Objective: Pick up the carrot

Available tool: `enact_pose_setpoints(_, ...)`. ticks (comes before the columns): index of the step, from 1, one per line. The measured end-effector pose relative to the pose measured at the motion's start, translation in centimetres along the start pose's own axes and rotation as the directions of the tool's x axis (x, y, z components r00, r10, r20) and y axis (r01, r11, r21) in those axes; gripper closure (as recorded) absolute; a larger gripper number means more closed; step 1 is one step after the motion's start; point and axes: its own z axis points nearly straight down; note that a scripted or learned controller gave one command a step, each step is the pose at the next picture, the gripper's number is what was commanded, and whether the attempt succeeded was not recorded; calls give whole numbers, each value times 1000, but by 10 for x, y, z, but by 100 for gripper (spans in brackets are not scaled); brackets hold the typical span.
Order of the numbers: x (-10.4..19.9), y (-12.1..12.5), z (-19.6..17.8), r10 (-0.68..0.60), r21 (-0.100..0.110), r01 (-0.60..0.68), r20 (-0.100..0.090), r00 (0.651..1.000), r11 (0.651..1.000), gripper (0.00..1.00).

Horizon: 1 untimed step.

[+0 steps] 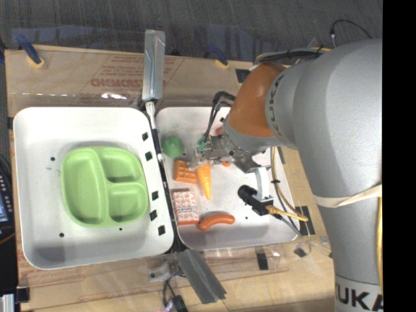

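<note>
The carrot (205, 181), a tapered orange cone, lies in the right white bin (227, 236) at six o'clock from my gripper (209, 149); my grip's state I cannot tell. Cardboard (84, 70) lines the bench.

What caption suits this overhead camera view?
Grey arm's tool poised over tapered orange carrot in right white bin.

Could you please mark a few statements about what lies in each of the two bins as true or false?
1. The carrot lies in the right bin. True.
2. The green plate sits in the right bin. False: it sits in the left bin.
3. The sausage lies nearer the bin's front edge than the carrot. True.
4. The hand hangs over the left bin. False: it is over the right bin, near the carrot's thick end.
5. The green ball rests on the green plate. False: it lies in the right bin.
</note>
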Motion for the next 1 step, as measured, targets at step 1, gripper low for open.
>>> enact_pose_setpoints(1,66,31,-84,-8,14,8,0,1000,1000,100)
